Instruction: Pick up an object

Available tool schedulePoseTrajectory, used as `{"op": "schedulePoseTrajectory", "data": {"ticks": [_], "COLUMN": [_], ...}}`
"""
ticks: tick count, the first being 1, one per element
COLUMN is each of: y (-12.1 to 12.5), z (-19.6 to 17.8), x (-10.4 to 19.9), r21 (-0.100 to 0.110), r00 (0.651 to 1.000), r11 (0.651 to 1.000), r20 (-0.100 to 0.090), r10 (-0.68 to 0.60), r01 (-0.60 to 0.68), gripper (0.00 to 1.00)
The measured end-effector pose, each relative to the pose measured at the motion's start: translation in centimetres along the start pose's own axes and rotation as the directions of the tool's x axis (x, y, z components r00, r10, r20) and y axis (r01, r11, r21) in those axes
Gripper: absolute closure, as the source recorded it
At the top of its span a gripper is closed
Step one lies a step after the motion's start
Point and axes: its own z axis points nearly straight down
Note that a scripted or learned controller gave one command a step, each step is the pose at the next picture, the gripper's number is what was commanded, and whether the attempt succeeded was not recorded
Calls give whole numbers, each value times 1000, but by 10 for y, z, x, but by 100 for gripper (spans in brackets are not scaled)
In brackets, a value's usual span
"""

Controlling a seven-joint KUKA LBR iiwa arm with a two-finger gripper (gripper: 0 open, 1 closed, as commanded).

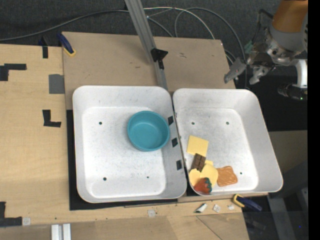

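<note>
Your end effector (246, 73) hangs open and empty at upper right, outside the right bin (250, 101); next, lower it toward the yellow block (197, 145).

Plastic bins and toys on a matt wooden bench

Well below and left of the gripper (245, 74), whose fingers look like dull grey metal, the two white bins (87, 149) (250, 119) look like smooth moulded plastic, finely speckled. The blue bowl (147, 130), farther left, has a smooth, faintly glossy plastic look. Straight below the gripper, the yellow square (197, 145) and the orange piece (226, 176) seem matt. The bench (30, 134) is pale, unvarnished-looking board; the slanting pole (142, 24) to the gripper's left is brushed grey metal.
</note>
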Motion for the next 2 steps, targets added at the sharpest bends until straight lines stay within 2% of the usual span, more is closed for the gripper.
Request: {"op": "schedulePoseTrajectory", "data": {"ticks": [1, 2], "y": [0, -3], "z": [0, 64], "x": [0, 4], "r21": [0, 5], "r00": [1000, 1000], "r11": [1000, 1000], "r20": [1, -1], "r10": [0, 0], "r01": [0, 0], "gripper": [0, 0]}}
